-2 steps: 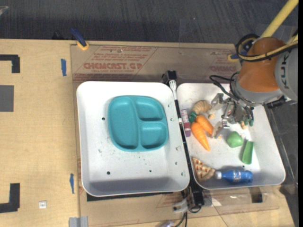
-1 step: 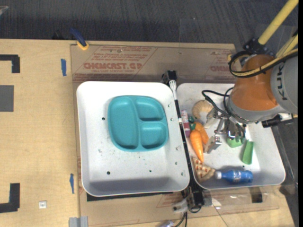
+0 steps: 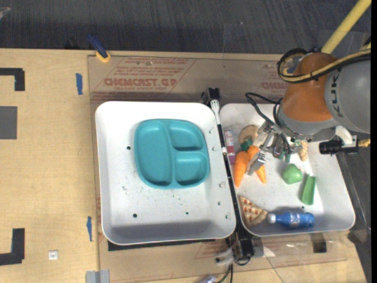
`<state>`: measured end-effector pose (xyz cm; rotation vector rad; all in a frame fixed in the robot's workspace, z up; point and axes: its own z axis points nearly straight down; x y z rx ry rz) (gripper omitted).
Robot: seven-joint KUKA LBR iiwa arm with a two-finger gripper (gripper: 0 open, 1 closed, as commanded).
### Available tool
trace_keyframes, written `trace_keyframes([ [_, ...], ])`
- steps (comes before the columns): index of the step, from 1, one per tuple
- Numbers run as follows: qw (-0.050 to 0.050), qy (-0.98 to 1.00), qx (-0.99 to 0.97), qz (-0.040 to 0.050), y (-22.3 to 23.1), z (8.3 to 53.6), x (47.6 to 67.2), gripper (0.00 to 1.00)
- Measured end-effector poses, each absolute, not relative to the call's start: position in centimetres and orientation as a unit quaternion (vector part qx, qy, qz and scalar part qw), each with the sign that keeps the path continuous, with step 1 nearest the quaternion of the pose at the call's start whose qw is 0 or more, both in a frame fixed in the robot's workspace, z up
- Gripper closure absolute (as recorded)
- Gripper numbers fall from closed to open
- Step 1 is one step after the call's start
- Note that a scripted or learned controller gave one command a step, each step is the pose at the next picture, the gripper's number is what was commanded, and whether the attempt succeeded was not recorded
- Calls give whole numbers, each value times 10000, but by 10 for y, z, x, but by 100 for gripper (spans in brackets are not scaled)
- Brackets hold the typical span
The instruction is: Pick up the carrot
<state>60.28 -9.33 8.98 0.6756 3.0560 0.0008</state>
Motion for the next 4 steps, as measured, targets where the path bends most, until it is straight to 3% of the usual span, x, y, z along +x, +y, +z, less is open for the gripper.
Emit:
trace_keyframes([
  [1,72,9266,3761,20,-94,91,560,0],
  [2,48,8491,5282,26,-94,90,565,0],
  [3,106,8498,5270,37,-95,103,568,100],
  [4,25,8331,5531,31,-15,187,555,100],
])
